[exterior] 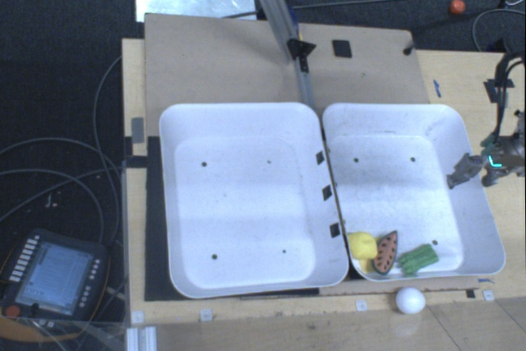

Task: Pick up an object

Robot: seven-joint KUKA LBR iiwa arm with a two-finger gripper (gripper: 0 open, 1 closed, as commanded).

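Three small objects lie in the near-left corner of the right bin [394, 131]: a yellow rounded piece [362, 245], a red and brown slice shaped like watermelon [385, 252], and a green piece [417, 257]. They sit close together, and the slice touches the yellow piece. My gripper [465, 172] hangs over the right rim of the right bin, well away from the three objects, with nothing visible in it.
The left bin [238, 123] stands beside the right one. A white ball [410, 300] rests on the bench just outside the right bin's near rim. A slanted metal pole [279, 4] rises behind the bins. Cables run along the right edge.
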